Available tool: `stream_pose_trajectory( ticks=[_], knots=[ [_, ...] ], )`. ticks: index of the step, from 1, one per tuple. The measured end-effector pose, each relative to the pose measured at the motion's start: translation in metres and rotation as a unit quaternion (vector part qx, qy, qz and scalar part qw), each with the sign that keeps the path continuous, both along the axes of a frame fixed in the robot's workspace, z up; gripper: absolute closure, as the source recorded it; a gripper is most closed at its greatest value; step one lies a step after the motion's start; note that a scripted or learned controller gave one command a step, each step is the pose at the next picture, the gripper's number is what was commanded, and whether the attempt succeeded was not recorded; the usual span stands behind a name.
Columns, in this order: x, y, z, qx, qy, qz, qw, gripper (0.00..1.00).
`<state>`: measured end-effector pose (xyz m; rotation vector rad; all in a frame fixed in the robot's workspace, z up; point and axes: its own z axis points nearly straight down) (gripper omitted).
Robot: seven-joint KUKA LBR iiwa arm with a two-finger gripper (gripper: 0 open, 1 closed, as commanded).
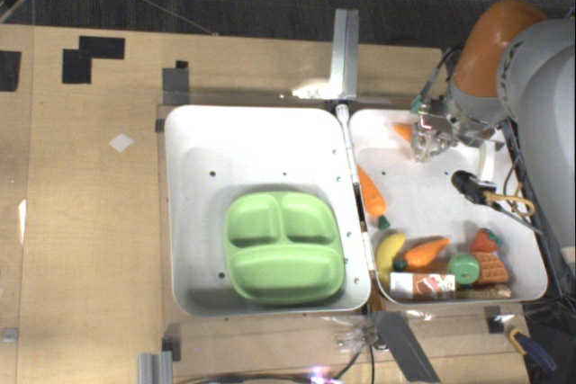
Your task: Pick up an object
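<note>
We see the gripper [425, 142] low over the right bin [423, 193], toward its twelve-o'clock wall, with a small orange piece [402, 132] just beside it at nine o'clock; whether that piece sits between the tips or merely next to them we cannot tell, and we cannot tell how wide the pincer stands either. The likeliest pickings lie elsewhere: a carrot [370, 192] leans along the bin's nine-o'clock wall, and at six o'clock a crowd gathers, namely a yellow banana [389, 252], a second orange carrot [424, 252], a green round cap [464, 266], a brown waffle-like block [491, 268] and a small labelled bottle [423, 285] lying on its side. The left bin [207, 193] holds a green divided tray [283, 245] (too broad for this pincer, we judge). To do the step well, we would settle on one target standing apart from its neighbours, descend squarely over its narrow axis, and keep clear of the bin wall; the orange piece is nearest, yet it lies close to the rim, so a tip may snag there. We would close only once both tips straddle it.
</note>
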<state>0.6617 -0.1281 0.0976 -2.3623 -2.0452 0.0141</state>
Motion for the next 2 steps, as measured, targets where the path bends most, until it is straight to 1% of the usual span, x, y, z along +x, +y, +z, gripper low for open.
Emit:
stream_pose_trajectory(
  ticks=[1, 2],
  knots=[
    [0.0015, 0.0011, 0.012, -0.0005, -0.002, 0.003, 1.0, 1.0],
    [-0.0008, -0.0001, 0.0101, -0.0006, 0.003, 0.003, 1.0, 0.0]
  ],
)
